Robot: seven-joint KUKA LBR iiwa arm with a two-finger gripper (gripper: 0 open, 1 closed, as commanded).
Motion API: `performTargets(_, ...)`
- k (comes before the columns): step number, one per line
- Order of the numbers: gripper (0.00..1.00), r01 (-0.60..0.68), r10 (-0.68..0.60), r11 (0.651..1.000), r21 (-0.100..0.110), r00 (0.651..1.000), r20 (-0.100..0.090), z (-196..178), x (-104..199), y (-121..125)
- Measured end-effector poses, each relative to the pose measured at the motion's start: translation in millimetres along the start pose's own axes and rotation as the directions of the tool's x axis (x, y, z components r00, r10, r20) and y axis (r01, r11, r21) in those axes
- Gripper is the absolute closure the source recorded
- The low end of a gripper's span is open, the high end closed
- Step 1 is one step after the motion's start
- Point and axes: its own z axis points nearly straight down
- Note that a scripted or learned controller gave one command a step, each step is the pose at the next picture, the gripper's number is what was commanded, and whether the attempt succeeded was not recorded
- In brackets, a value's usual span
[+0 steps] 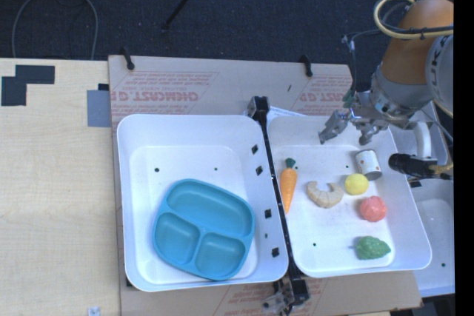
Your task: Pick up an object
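Observation:
The right bin (311, 131) holds several toy foods: an orange carrot (287, 188), a beige curved pastry (324, 195), a yellow lemon (356, 184), a red strawberry (372, 209), a green broccoli (371, 248) and a small white cylinder (367, 163). My gripper (349, 132) hangs over the bin's far right part, above and behind the cylinder and lemon. Its two fingers (330, 129) are spread open with nothing between them.
The left bin (141, 137) holds a blue divided plate (204, 228). A black divider (268, 174) runs between the bins. Cardboard lies under both bins, and a wooden bench top stretches to the left. The arm's grey body with its orange band (418, 33) stands at the right.

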Motion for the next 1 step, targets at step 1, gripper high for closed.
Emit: performTargets(1,0.00,0.002,-0.002,1.000,-0.014,1.000,0.002,-9.8,-0.1,2.6)
